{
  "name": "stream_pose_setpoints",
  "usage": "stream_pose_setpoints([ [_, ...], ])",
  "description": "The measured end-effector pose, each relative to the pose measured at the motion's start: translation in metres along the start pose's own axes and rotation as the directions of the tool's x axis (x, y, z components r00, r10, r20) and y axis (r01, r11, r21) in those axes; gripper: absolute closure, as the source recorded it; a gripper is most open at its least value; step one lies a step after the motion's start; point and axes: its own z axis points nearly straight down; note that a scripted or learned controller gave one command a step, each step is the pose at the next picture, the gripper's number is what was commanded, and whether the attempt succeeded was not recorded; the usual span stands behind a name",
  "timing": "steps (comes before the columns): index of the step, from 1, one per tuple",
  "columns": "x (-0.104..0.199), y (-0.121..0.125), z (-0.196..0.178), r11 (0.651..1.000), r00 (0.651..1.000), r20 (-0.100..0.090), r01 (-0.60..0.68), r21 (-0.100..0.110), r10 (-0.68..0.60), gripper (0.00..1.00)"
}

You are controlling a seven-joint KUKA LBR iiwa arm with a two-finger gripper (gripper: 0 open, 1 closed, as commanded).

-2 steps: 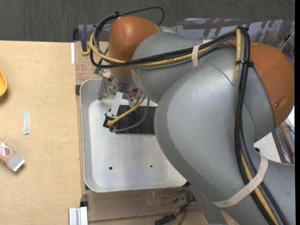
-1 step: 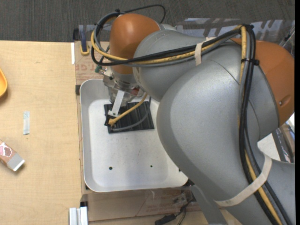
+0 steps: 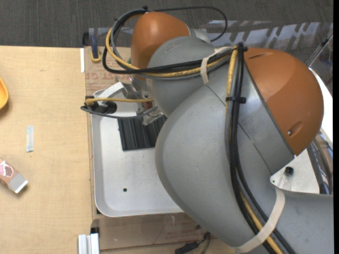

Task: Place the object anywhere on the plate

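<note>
Nearest the camera, the grey arm [image 3: 212, 163] crosses the view from the right, and its large link covers most of what lies under it. An orange joint cap [image 3: 286, 99] sits on this link, well to the right of the tool. Black and yellow cables [image 3: 233, 89] run along the arm and loop around a second orange cap [image 3: 156, 30], which sits just behind the tool.

Under that second cap the wrist drops to the gripper [image 3: 147, 115], which hangs over the far end of a white bin [image 3: 114, 194]. The arm's housing hides most of the tool, so it cannot be told whether the gripper is wide, narrow or holding anything.

A black ribbed block [image 3: 136, 134] sits just on the near side of the gripper, against the bin floor. It cannot be told whether it belongs to the tool or lies loose. A small dark speck [image 3: 125, 190] marks the bin floor further toward the near side.

Left of the tool, beyond the bin wall, lies the wooden bench top [image 3: 47, 89]. On it, well apart from the gripper, lie a small pale strip [image 3: 29, 139], a red-and-white wrapped packet [image 3: 11, 177] and, at the left edge, part of an orange item [image 3: 2, 95].

Which of these is the task's object cannot be told, and no item can be confirmed as the plate.
</note>
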Motion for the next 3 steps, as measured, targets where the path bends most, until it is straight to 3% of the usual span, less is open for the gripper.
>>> stream_pose_setpoints([
  [1,-0.0002,-0.0001,-0.0001,1.0,1.0,0.002,0.001,0.0,-0.001,0.0],
  [3,-0.0002,-0.0001,-0.0001,1.0,1.0,0.002,0.001,0.0,-0.001,0.0],
])
